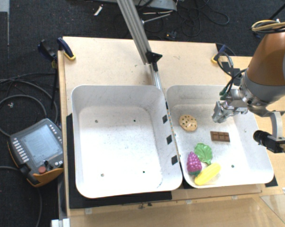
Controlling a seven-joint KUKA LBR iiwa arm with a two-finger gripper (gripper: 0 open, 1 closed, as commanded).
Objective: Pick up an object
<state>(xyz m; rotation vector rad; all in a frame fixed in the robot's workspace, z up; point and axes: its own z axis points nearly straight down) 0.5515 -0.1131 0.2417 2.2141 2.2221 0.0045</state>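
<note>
Bench (114, 60): pale wood-look top, flat, rect., w/ yellow-black clamps at far corners.

Left bin (85, 98): white, shallow, rounded corners, speckled floor w/ 4 small dark dots.

Right bin (255, 174): same white shallow type, touching left bin along its near-centre wall; holds all 5 items.

Arm (270, 65): grey w/ orange-brown rounded shell, enters from right, over far-right part of right bin.

Pendant (36, 148): grey handheld unit w/ screen, orange underside, on dark carpet left of bench, cabled.

Alu. strut (133, 22): ribbed metal bar, slanting from far side down to the bins' join.

Gripper (220, 115): grey metal, pointing down above right bin floor, right of cookie, far of chocolate; cannot tell if clenched or released; nothing seen between fingers.

Banana (207, 174): yellow, smooth, oblong, near edge of right bin, touching grapes.

Leaf (203, 152): green, ruffled, lettuce-like, just far of banana, beside grapes.

Grapes (194, 163): purple, knobbly cluster, near left wall of right bin.

Cookie (188, 123): tan, round, dark chips, left-centre of right bin, apart from others.

Chocolate (220, 136): brown, flat, rect., segmented, mid right bin, near of gripper, not touching it.
</note>
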